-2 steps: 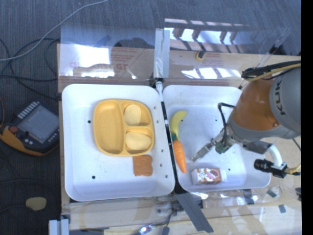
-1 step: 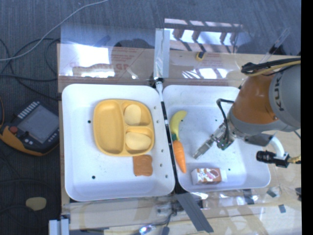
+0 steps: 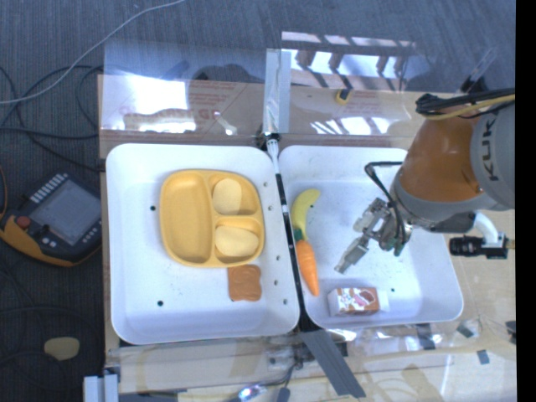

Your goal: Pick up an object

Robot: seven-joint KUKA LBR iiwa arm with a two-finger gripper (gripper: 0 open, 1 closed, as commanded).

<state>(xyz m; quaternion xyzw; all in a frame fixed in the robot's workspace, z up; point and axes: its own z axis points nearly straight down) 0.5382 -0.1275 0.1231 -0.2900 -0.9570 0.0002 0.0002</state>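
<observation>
While my gripper [image 3: 362,245] hangs over the middle of the right bin [image 3: 444,304], I note its fingers spread a little apart with nothing between them, tips slanted down toward the bin floor. Nearest to it, just below and slightly toward the bin's front wall, lies a small carton [image 3: 356,300], flat on its side, white with a red-brown picture; I judge it light, stiff-walled but easily dented, smooth-faced, best taken across its short width near the middle so it cannot pivot. Next out, on the side away from my arm, a carrot [image 3: 306,266] lies against the divider wall, tapering toward the front; it looks like a toy, likely light and hard, rounded and slick, so I would close across its thick upper part, square to its length, though the wall crowds one finger. Beyond the carrot's top, a banana [image 3: 303,208] curves along the same wall, touching or nearly touching the carrot; same handling, grip mid-curve. Farther off, in the left bin [image 3: 134,308], sit a yellow divided tray [image 3: 188,220] holding two pale rounded pieces and, just beside its front corner, a brown slice [image 3: 244,283], thin and flat, hard to get fingers under. Carton seems the easiest pick.
</observation>
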